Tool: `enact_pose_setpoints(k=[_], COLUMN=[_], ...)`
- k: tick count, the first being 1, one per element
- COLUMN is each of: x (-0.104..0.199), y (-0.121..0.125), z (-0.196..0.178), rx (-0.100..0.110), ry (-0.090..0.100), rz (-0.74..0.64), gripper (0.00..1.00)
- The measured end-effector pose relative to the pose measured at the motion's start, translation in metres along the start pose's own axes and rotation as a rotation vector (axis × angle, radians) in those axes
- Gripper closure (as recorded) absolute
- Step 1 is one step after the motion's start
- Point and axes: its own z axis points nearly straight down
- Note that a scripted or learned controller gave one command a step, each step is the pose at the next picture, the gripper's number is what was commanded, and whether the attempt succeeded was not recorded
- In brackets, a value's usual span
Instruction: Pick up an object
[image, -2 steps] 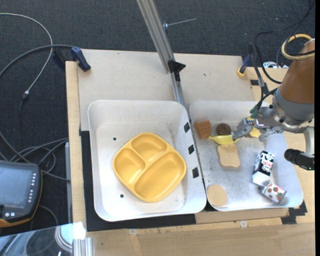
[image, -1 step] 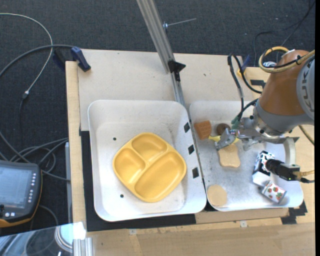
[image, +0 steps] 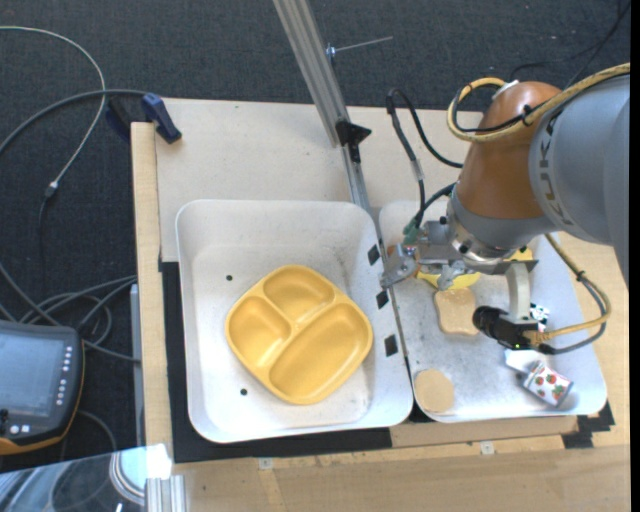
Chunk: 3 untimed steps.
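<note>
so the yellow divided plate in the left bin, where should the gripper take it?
Judging by shape, take the yellow divided plate by its raised outer rim, coming straight down. It lies flat and face up, too wide to span, so one finger inside a compartment and one outside pinches the rim. The edge towards the right bin is nearest the arm.

Dark carpet floor (image: 60, 250) strewn with cables (image: 60, 110), pale wooden bench (image: 150, 260), grey monitor (image: 35, 385) lower left
</note>
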Motion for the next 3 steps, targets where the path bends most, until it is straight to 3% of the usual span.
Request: enact_pose_setpoints(k=[1,2,3], x=[-0.005,0.037,0.101], y=[0.0,0.024,0.021], z=[-0.011,0.001,-0.027], rx=[-0.002,0.001,-0.001], ry=[-0.002,-0.002,-0.001], rz=[0.006,0.004,0.001], gripper=[1.0,1.0,1.0])
